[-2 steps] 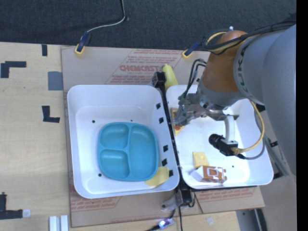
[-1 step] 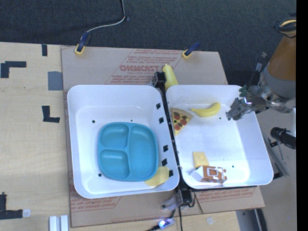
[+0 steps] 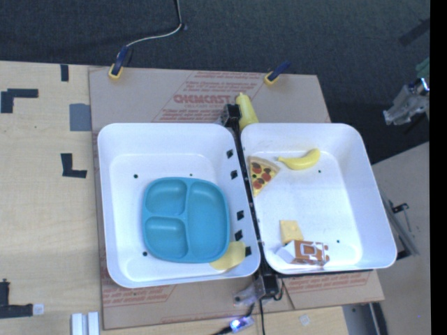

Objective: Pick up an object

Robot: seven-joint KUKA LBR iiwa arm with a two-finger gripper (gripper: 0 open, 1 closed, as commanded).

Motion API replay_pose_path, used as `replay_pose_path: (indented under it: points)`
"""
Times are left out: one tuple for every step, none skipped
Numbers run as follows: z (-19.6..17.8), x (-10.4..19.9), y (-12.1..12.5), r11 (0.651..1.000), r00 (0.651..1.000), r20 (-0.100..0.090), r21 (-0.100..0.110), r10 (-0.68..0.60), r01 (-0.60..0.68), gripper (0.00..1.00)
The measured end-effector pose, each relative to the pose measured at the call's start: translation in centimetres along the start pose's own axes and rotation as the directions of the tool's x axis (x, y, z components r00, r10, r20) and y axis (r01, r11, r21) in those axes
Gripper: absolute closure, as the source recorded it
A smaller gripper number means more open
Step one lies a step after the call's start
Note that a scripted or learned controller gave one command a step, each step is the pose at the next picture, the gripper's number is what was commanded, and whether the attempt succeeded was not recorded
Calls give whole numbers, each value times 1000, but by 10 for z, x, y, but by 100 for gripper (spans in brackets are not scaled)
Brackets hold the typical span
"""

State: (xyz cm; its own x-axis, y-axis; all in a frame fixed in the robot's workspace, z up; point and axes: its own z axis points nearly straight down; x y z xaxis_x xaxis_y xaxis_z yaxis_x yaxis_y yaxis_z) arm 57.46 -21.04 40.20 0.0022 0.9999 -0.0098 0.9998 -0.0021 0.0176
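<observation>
Where the tabletop (image 3: 42,187) carries two white bins side by side on cardboard, the left bin (image 3: 115,152) holds a blue divided plate (image 3: 186,219) with a yellow piece (image 3: 231,258) tucked at its lower right edge. Right bin (image 3: 349,187): banana (image 3: 301,160) and pizza slice (image 3: 260,174) near the top left, yellow block (image 3: 290,229) and patterned card (image 3: 308,252) at the bottom. End effector (image 3: 405,105) sits at the frame's right edge, outside the bins, well apart from every object; its opening cannot be told, nothing seen in it.
</observation>
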Motion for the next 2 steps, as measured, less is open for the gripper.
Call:
replay_pose_path:
  points:
    - [-63, -15, 3, 1000, 1000, -5, 10, -3, 3, 100]
    - [-110, -16, -76, 1000, 1000, -7, 11, 0, 0, 100]
